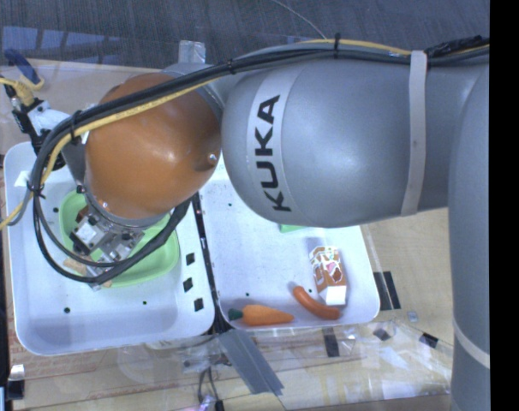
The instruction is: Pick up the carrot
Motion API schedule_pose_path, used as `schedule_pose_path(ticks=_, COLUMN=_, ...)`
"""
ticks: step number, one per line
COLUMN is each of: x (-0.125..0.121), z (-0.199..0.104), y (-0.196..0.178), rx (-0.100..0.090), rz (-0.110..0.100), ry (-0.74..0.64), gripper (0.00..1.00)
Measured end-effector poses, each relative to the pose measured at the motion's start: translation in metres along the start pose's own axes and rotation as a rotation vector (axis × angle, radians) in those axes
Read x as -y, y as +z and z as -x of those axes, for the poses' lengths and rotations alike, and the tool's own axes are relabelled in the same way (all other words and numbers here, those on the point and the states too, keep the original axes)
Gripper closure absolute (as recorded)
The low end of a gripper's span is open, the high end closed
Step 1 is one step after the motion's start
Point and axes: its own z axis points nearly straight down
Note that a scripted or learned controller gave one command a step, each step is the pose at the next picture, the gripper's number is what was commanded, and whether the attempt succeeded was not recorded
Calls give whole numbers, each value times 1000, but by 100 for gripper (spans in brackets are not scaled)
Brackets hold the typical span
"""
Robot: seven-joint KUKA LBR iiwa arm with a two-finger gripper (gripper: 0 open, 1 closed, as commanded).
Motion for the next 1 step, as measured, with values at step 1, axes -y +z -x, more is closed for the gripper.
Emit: schedule_pose_path(ticks=1, x=-3, z=1, y=26, rx=3, rz=7, ry=-500, gripper=100)
